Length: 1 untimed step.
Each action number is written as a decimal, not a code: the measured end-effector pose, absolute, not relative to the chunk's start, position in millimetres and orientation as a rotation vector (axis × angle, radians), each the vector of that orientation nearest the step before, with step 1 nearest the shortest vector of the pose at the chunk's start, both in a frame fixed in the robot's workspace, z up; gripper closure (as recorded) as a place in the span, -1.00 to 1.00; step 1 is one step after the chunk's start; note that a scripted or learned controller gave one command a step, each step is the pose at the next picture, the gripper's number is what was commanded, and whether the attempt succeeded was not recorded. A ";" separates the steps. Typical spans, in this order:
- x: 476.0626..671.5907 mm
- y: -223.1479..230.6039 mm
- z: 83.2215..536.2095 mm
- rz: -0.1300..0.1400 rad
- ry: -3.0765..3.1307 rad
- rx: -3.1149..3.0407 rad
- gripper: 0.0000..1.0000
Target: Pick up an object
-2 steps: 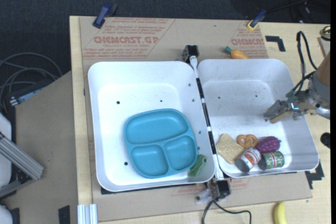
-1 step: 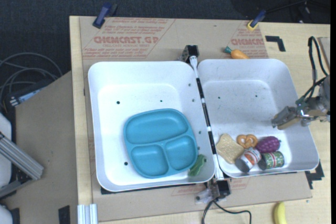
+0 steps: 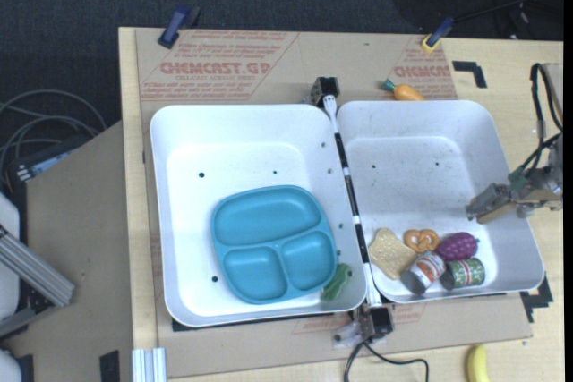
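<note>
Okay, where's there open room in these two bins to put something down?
Left bin: bare floor behind the blue tray, toward the far wall. Right bin: far half bare. Crowded: its near corner, with cracker, pretzel, grapes and two cans; the pincer sits right of there.

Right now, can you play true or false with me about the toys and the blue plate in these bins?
1. The blue plate lies in the left bin. True.
2. The purple grapes sit on the blue plate. False: they are in the right bin.
3. The gripper holds the pretzel. False: the pretzel lies in the bin, apart from the gripper.
4. A cracker lies beside the pretzel. True.
5. A small orange carrot lies outside the bins. True.
</note>
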State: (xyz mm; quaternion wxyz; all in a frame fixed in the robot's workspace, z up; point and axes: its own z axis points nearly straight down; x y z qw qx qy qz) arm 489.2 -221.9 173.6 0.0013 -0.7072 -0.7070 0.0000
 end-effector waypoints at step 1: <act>481.1 -220.9 153.6 0.001 -2.219 -2.220 -1.00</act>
